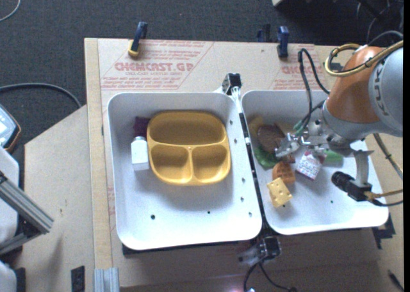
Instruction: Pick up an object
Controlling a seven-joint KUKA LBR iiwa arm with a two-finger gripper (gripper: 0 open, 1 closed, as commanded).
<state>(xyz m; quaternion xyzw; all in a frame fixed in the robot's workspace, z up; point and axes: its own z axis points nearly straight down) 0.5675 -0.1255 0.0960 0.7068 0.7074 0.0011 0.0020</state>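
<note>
My gripper (289, 148) hangs low in the right bin (333, 217), near its left side. Right around it lie a brown round piece (270, 136), a green leafy item (262, 156) and an orange lump (282, 172). A pink-and-white packet (308, 166) sits just right of the gripper, and a yellow holed cheese block (278, 192) lies nearer the front. A small green piece (334, 155) shows under the wrist. The arm hides part of the bin's back right.
The left bin (176, 220) holds a yellow divided plate (189, 146), with a white bottle (139, 152) and a dark purple item (141, 123) at the plate's left. Bin walls meet between the two bins.
</note>
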